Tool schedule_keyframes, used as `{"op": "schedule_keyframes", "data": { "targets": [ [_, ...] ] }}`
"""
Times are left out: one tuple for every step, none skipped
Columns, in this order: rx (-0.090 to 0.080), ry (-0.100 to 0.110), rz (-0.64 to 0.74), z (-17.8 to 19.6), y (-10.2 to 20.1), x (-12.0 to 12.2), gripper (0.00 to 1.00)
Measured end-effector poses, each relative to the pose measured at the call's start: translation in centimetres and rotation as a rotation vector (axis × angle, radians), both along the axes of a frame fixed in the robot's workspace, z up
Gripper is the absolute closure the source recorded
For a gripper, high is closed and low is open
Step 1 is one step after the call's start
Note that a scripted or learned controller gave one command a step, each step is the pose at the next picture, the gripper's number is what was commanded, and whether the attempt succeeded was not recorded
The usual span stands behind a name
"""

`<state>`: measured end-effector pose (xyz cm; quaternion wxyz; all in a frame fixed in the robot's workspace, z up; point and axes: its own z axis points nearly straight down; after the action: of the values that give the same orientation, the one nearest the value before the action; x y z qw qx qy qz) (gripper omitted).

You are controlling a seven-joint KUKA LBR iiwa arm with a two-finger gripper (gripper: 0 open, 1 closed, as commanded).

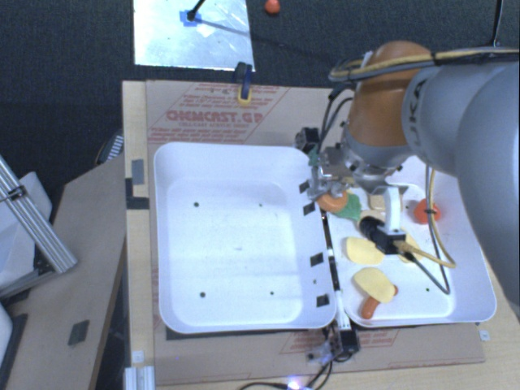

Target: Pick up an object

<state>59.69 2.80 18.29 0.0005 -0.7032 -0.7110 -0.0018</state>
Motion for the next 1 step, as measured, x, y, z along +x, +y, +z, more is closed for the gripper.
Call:
{"op": "schedule_keyframes", "data": {
  "targets": [
    [-0.001,-0.001,-0.001,2.34,5.23,-0.7,1.0]
  ]
}}
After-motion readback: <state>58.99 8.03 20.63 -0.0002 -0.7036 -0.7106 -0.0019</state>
